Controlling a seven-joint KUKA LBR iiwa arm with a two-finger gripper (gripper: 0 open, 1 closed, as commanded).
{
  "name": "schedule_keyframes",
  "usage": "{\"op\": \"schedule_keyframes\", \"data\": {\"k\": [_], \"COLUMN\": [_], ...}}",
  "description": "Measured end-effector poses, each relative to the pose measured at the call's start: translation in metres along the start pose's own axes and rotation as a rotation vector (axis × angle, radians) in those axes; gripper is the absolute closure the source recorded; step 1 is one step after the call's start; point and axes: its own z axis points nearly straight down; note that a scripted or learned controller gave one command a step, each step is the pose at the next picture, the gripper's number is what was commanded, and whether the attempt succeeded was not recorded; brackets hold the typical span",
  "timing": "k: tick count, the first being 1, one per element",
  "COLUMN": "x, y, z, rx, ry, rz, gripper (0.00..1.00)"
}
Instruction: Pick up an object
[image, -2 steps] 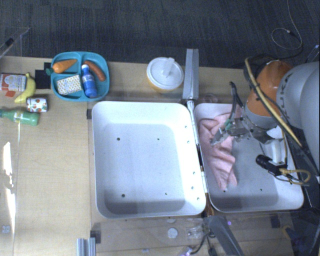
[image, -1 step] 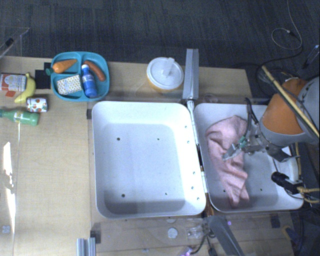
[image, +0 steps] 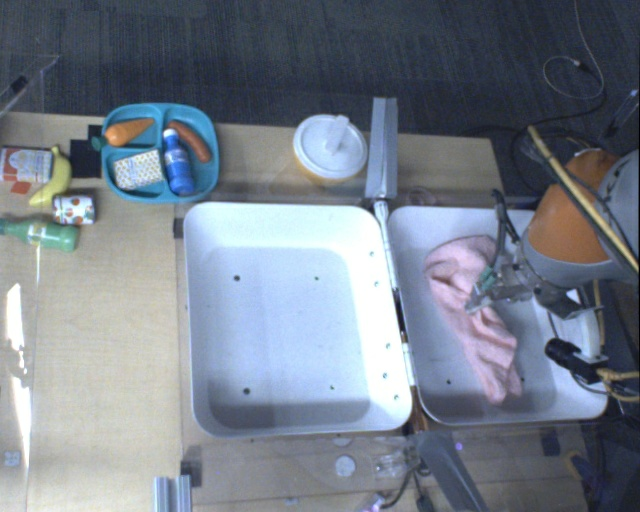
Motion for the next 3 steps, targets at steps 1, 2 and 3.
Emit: {"op": "schedule_keyframes", "data": {"k": [1,2,3], "x": [0.02,0.073,0.077], "y": [-0.026,0.027,0.009], "z": [0.006,-0.082,-0.112], "rx": [0.002,0.018,0.023], "ry": [-0.001,0.007,0.007], "rz": [-0.015,-0.119,-0.082], "gripper": [1.0,1.0,1.0]}}
